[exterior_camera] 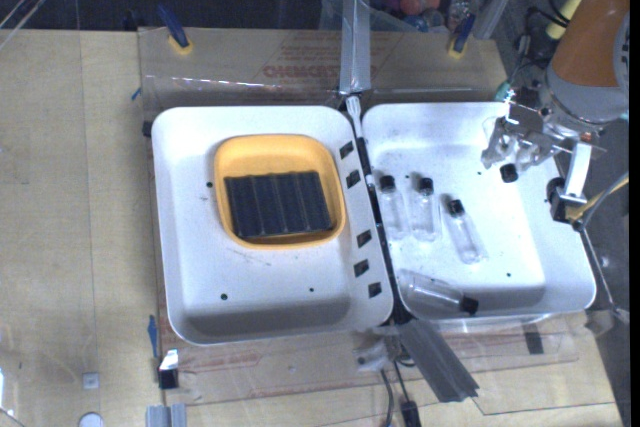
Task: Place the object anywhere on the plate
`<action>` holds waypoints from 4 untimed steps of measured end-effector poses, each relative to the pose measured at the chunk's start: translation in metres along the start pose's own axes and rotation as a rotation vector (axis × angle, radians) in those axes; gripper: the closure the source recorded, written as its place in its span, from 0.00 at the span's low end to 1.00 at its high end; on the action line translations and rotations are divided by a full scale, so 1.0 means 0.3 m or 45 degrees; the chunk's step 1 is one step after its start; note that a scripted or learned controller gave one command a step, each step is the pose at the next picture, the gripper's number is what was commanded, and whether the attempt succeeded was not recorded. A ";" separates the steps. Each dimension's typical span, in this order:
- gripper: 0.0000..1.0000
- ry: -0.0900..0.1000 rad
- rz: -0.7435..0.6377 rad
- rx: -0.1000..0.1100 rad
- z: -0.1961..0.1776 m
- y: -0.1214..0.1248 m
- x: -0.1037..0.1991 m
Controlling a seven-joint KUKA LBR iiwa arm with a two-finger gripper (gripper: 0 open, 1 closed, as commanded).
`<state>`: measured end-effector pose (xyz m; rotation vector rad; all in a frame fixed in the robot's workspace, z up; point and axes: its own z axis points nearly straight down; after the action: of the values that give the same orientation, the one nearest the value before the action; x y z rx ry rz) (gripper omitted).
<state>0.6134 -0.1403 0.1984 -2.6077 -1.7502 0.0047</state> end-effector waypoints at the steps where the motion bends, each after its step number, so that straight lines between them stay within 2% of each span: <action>1: 1.00 0.003 -0.181 0.004 0.035 -0.105 -0.028; 2: 0.00 0.003 -0.181 0.003 0.034 -0.105 -0.029; 3: 0.00 0.000 -0.467 -0.009 -0.124 0.162 -0.033; 4: 0.00 0.000 -0.479 -0.007 -0.497 0.129 -0.220</action>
<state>0.6245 -0.2160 0.3475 -2.2370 -2.2099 -0.0008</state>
